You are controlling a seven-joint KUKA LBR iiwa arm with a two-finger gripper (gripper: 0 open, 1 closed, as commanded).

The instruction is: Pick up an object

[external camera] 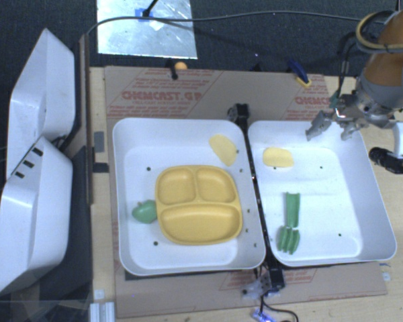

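Observation:
My gripper (334, 127) hangs open above the far edge of the right bin (363, 200), with nothing between its fingers. A pale yellow piece (278, 157) lies in that bin near its far left corner, to the left of and below the gripper. Green bean-like pieces (290, 221) lie nearer the bin's front. In the left bin (131, 173) sits a yellow divided plate (199, 204), with a small green object (145, 211) at its left edge and a pale yellow piece (223, 149) beyond it.
A black clamp (240, 112) sits at the far end of the seam between the bins. White covers (37, 159) stand at the far left. A shiny metal sheet (146, 19) lies beyond the cardboard base. Cables trail near the arm at right.

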